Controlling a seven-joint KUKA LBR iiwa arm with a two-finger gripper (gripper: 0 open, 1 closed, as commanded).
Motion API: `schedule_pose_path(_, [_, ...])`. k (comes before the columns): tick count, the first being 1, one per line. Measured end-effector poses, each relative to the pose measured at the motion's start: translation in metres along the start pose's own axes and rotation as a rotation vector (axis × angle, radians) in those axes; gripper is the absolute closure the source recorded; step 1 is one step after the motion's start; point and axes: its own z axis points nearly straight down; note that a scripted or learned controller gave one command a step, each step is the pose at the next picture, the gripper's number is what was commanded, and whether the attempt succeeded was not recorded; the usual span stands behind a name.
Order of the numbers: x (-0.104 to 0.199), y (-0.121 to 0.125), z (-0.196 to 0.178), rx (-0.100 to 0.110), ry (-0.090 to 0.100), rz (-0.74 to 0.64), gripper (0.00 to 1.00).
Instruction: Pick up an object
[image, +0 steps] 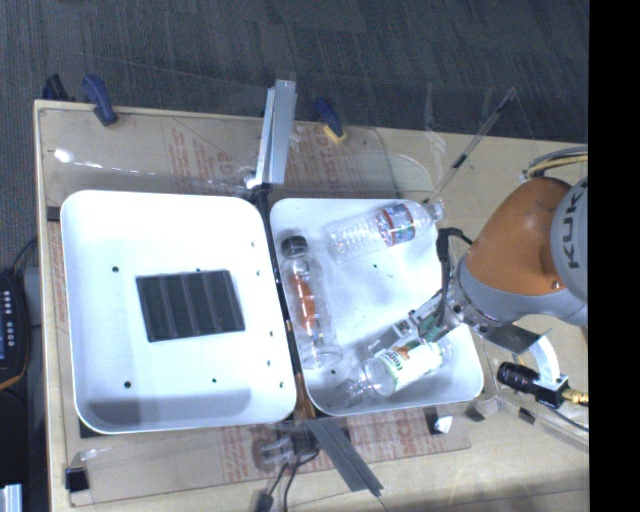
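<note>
We see gripper (432, 322) low at right bin (455, 385) right wall; jaws state: cannot tell. Green-label bottle (405, 365) just below-left of it, near bin's front-right corner, long axis diagonal. Farther: orange-label bottle (305, 305) along left wall, clear bottle (383, 228) at back edge.

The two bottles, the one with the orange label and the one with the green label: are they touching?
Cannot tell. In the camera view, the orange-label bottle ends close to the green-label bottle, but clear plastic blurs together there.
</note>
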Motion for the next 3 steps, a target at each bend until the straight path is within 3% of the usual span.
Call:
schedule_pose_path(1, [-0.007,0.012,-0.006,-0.002,-0.004,0.184,0.00])
schedule_pose_path(2, [0.067,0.085,0.038,-0.004,-0.008,0.047,0.00])
schedule_pose_path(3, [0.036,0.123,0.074,0.000,-0.006,0.046,0.00])
